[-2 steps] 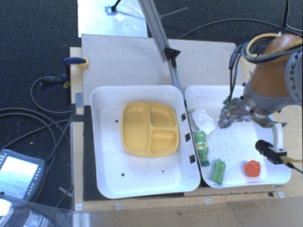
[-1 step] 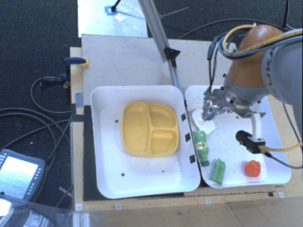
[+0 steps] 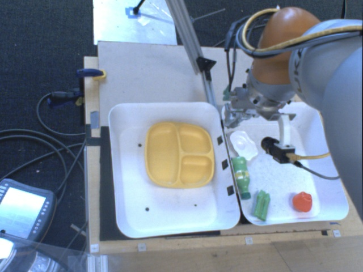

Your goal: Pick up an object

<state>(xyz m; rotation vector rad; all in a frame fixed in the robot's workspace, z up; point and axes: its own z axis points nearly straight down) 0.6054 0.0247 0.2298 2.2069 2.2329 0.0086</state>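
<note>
The right bin (image 3: 334, 205) holds a crumpled white object (image 3: 243, 143), a green bottle (image 3: 241, 176) lying along the left wall, a small green block (image 3: 261, 204) and a red-orange piece (image 3: 302, 202). My gripper (image 3: 232, 117) hangs over the bin's far left corner, just above and behind the white object. Nothing shows in its grasp. The arm's grey body and orange band (image 3: 283, 35) cover the bin's far right part.
The left bin (image 3: 127, 208) carries a yellow divided plate (image 3: 180, 154). A black plug on a yellow cable (image 3: 277, 150) hangs from the arm over the right bin. A slanted metal pole (image 3: 187, 27) crosses behind the bins.
</note>
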